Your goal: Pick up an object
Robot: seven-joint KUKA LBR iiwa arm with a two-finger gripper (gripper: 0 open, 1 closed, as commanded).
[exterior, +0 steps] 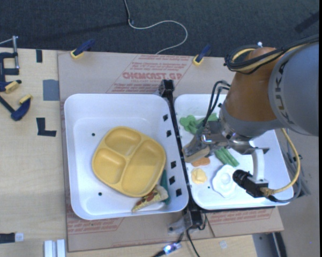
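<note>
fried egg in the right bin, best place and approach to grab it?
Take the fried egg by its white edge, coming straight down from above. It lies flat on the bin floor, so side access looks poor. The left edge looks freest; a black part of the arm sits close on its right.

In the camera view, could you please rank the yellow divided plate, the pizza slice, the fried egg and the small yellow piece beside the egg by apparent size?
1. Yellow divided plate, clearly largest.
2. Pizza slice.
3. Fried egg; close to the pizza slice, so that order is unsure.
4. Small yellow piece, smallest.
</note>
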